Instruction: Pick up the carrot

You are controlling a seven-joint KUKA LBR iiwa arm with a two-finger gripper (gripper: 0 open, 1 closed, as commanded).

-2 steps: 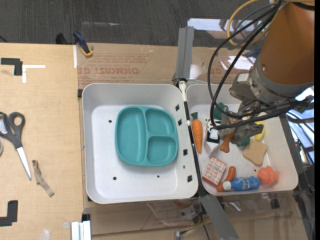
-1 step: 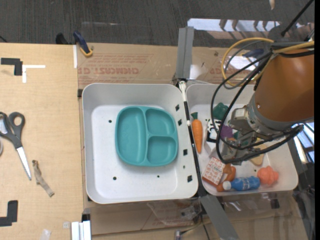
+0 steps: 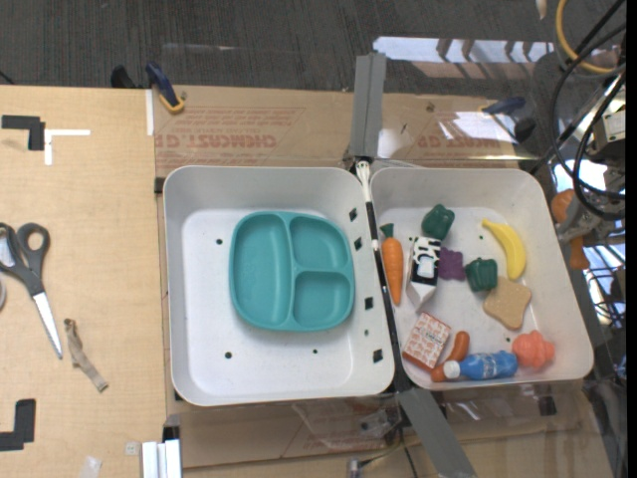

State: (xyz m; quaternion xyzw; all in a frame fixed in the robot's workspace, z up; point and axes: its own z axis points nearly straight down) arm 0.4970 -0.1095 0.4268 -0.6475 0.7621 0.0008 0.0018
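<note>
The carrot (image 3: 393, 267), orange with a green top, lies along the left wall of the right bin (image 3: 542, 202), its green end pointing to the back. It rests just left of a black-and-white cow-pattern carton (image 3: 425, 261).
The right bin also holds a banana (image 3: 508, 248), two green peppers (image 3: 437, 220) (image 3: 482, 273), a purple piece (image 3: 451, 264), toast (image 3: 507, 306), a red-white box (image 3: 428, 340), a sausage (image 3: 451, 354), a blue bottle (image 3: 485, 366) and an orange-pink fruit (image 3: 534, 350). A teal divided plate (image 3: 293, 270) sits in the left bin (image 3: 189, 297). Scissors (image 3: 30, 272) lie on the bench at left.
</note>
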